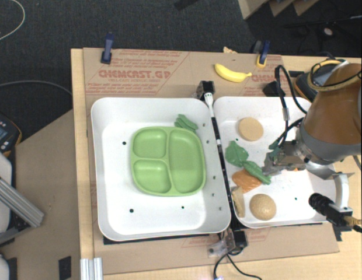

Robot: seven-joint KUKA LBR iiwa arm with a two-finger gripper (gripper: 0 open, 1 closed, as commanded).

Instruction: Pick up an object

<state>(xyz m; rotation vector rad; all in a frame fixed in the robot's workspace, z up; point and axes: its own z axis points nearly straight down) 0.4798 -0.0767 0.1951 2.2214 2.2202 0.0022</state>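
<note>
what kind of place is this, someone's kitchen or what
Most likely a robot lab, not a kitchen. Two white bins sit on a cardboard-covered bench held by blue clamps, a grey and orange arm reaches in, and cables trail over dark carpet. The banana and green divided plate look like toy props.

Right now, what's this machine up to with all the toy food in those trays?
A grey and orange robot arm reaches in from the right over the right bin, trying to pick something up. Its gripper is low beside a green leafy piece and an orange piece. Two round tan items also lie there. The left bin holds a green divided plate. A banana rests on the bench behind the bins.
</note>
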